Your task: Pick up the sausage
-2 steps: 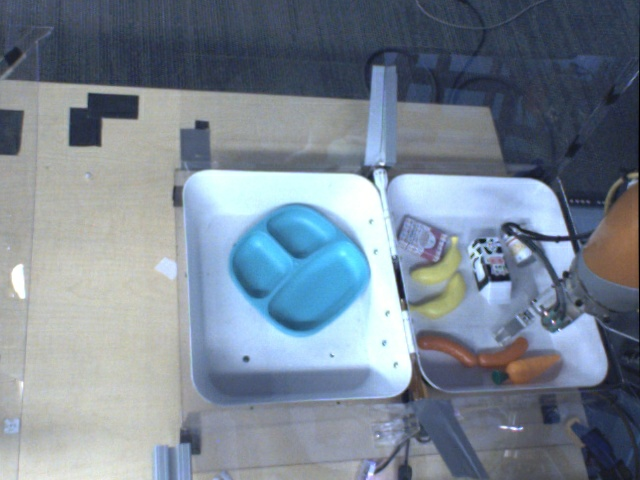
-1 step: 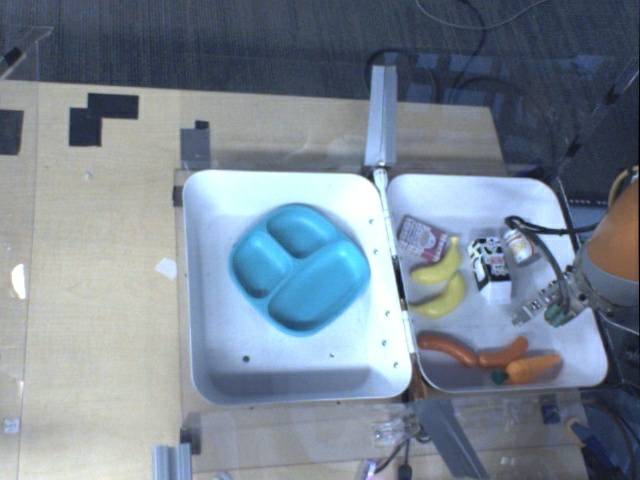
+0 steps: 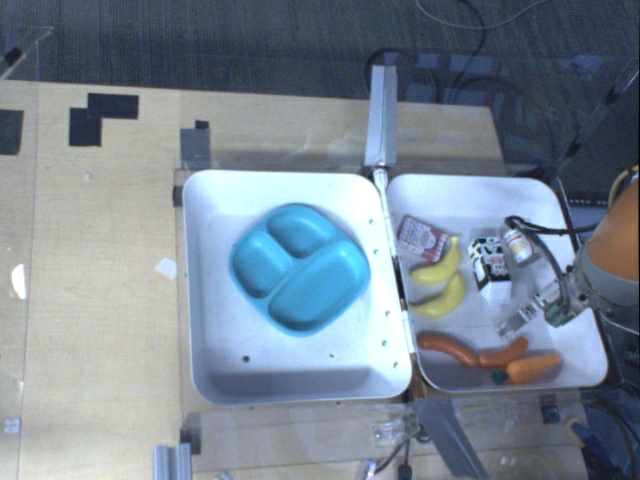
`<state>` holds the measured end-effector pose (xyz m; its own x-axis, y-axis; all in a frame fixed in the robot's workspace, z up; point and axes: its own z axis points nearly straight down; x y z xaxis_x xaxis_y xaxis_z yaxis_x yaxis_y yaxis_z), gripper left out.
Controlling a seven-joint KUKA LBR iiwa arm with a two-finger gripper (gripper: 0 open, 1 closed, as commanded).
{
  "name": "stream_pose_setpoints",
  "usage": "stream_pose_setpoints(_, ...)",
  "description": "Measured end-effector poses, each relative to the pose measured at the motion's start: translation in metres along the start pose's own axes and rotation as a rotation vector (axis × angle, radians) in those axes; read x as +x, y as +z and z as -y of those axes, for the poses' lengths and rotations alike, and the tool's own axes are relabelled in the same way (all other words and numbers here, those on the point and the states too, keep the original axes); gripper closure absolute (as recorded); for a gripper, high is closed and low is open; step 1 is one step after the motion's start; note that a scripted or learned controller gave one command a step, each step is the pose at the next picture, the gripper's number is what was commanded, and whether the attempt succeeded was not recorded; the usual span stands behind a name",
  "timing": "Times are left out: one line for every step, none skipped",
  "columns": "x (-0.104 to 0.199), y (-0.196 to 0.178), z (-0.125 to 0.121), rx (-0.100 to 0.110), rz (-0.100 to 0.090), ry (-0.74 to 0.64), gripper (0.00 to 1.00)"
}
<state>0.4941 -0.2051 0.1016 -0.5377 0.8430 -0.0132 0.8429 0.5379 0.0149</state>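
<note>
Pale wood benchtop (image 3: 100, 268) carried both shallow white bins, and the right bin (image 3: 545, 190) was my landmark. Along its front wall lay the long reddish-brown sausage (image 3: 470, 351), untouched and flat, its right end touching an orange carrot (image 3: 533, 367). Behind it sat two yellow bananas (image 3: 440, 280), then a pink packet (image 3: 420, 236) and a black-and-white carton (image 3: 489, 259) toward that bin's middle. My two-finger gripper (image 3: 524, 313) hovered just behind the sausage, narrowly parted and holding nothing. I judged descent, grasp and lift all remained.
</note>
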Motion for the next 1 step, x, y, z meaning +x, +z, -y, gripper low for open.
stream_pose_setpoints(0.0009,0.0120,0.0031,0.006,-0.002,-0.017,0.00)
